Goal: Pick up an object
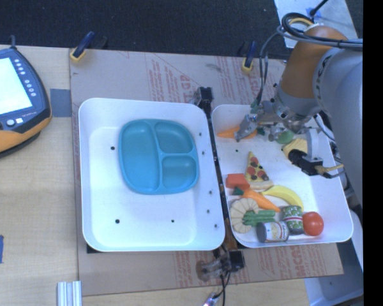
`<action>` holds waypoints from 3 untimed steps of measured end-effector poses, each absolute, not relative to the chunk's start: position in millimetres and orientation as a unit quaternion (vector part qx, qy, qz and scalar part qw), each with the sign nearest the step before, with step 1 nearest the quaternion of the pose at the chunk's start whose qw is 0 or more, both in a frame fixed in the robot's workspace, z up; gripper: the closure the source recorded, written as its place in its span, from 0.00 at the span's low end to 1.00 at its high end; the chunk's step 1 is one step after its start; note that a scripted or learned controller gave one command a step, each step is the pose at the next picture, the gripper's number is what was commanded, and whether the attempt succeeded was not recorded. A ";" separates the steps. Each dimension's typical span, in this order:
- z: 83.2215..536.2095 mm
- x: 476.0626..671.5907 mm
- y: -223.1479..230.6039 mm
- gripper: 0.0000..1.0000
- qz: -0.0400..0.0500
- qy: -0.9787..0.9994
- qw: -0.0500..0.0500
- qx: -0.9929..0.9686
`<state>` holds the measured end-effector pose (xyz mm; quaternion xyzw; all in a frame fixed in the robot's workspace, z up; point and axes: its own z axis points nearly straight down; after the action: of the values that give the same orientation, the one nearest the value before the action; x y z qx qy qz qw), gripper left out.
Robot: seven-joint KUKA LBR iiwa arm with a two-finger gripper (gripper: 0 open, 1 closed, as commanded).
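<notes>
The arm (325, 62) runs off the frame's right edge. Its wrist hides part of the right bin's (335, 231) upper rim. At far left, the tablet (9, 101) is cut off.

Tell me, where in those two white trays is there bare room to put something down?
Left bin: bare floor all around the blue plate, widest below it. Right bin: crowded, with toy food heaped along its near side and the hand at the far end; a bare patch lies between.

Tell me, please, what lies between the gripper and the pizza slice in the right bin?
In the camera view, the stretch from the gripper down to the pizza slice is bare white floor of the right bin; nothing lies between them.
</notes>
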<state>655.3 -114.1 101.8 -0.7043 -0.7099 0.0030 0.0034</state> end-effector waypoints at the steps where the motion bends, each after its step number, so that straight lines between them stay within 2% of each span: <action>1: 91.9 656.1 -127.5 0.00 0.001 -0.708 0.002 -0.706; 2: 92.2 656.4 -131.2 0.00 0.001 -0.708 0.001 -0.706; 3: 91.6 635.2 -107.2 0.00 0.002 -0.709 0.002 -0.705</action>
<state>635.2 -107.2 91.6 -0.7050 -0.7092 0.0019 0.0015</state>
